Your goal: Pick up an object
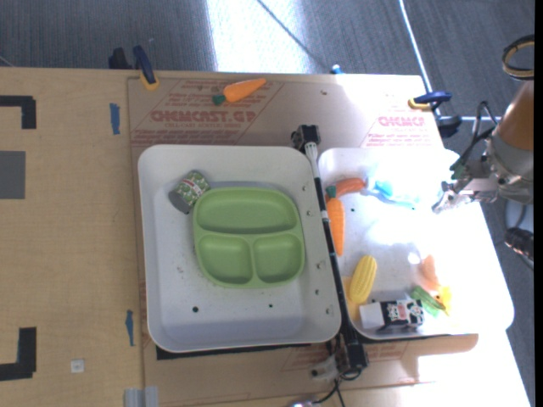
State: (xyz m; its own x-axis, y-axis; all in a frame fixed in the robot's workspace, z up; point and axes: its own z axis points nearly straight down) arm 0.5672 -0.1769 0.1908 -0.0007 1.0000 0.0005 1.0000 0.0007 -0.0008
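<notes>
A wooden table point(76, 253) seen from above at a slant carries two shallow white bins side by side. The left bin point(161, 253) holds a green divided plate point(249, 246) with three compartments, lying flat near the bin's middle. Touching the plate's upper-left corner is a small greyish-green can point(189, 190) lying on its side.

The right bin point(484, 295) is brightly lit, washing out part of its floor. Along its left wall lies an orange toy carrot point(336, 222), pointing toward the near edge. Just above it, near the far-left corner, sits an orange-and-grey piece point(349, 186), and beside that a light blue object point(386, 192) too glared to name. Nearer the front, a yellow toy corn cob point(362, 278) lies tilted, and just below it a small black-and-white carton point(392, 314) rests by the near wall. To the carton's right is a small green-and-yellow toy point(433, 300), with a pale orange piece point(428, 270) just above it.

A second toy carrot point(241, 90) lies on the cardboard sheet point(339, 108) beyond the bins, well apart from them.

The gripper point(448, 198) reaches in from the right, hanging over the right bin's far-right part, above bare white floor. Nothing is seen between its fingers, and whether they are open or closed cannot be told at this size.
</notes>
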